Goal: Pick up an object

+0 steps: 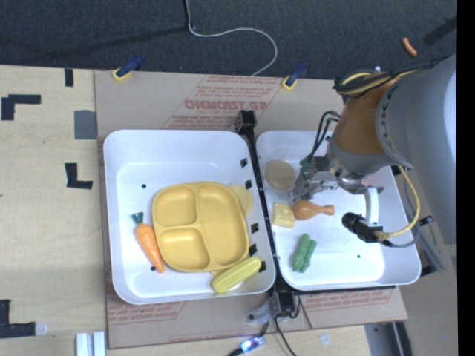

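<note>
Although the arm is already low over the right-hand bin, nothing looks lifted yet, so I'd judge the pick as barely begun. The gripper sits just right of the frame's centre, directly above a drumstick-shaped brown toy that lies flat on the bin floor. Whether its fingers are spread or pressed together I cannot tell; the metal parts blur into one dark cluster. The drumstick's long axis runs nearly left to right across the frame, fat end to the left and thin bone end to the right, tilted slightly up. Just beside it to the left is a pale yellow block, below it a green piece, and above a tan round disc. Closing, gripping and raising all remain.
</note>
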Controlling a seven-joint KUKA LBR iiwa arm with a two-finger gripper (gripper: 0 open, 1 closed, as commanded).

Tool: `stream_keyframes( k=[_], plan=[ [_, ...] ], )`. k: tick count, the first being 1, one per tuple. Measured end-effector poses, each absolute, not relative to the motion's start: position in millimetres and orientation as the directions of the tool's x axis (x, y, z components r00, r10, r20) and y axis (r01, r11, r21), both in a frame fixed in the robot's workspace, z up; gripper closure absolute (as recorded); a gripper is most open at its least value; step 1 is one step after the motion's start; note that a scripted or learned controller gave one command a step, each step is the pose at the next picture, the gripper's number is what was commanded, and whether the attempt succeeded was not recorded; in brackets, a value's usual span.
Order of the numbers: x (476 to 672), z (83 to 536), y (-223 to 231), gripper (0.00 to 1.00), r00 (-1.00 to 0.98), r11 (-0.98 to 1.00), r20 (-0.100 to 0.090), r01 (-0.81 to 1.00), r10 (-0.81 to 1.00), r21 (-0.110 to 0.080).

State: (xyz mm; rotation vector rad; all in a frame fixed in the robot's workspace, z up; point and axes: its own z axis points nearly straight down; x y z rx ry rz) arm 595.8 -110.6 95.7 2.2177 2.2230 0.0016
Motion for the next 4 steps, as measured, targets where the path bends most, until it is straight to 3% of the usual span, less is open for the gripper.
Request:
stream_keyframes(
  k=[2,3,4],
  plan=[
    [595.2,198.0,-105.3,1.00,-0.002,0.002,0.000,1.000,1.000,0.005],
    [595.9,226.2,-104.7,1.00,-0.002,0.002,0.000,1.000,1.000,0.002],
    [574.2,235.8,-54.8,1.00,-0.006,0.006,0.002,1.000,1.000,-0.002]
  ],
)
